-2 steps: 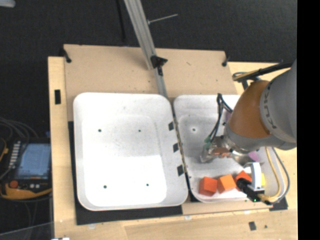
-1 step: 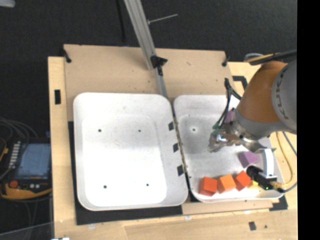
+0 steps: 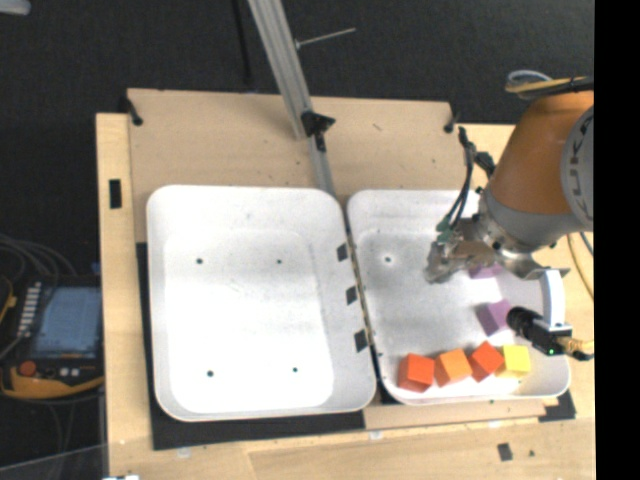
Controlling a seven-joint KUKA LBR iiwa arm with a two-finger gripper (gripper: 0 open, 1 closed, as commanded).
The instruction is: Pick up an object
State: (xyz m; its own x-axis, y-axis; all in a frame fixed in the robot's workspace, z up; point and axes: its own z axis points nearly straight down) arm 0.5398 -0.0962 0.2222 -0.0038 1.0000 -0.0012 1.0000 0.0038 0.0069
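I see the hand (image 3: 447, 259) low over the smooth white floor of the right bin (image 3: 400, 298), but I cannot tell whether it is clenched or released. Along that bin's near wall sit four small blocks in a row: a red-orange cube (image 3: 416, 371), an orange one (image 3: 453, 365), a tilted red one (image 3: 487, 359) and a yellow one (image 3: 517, 358). A purple block (image 3: 492, 315) lies just beyond them, and the left bin (image 3: 245, 298) rests beside on the pale wooden worktop (image 3: 115, 268).
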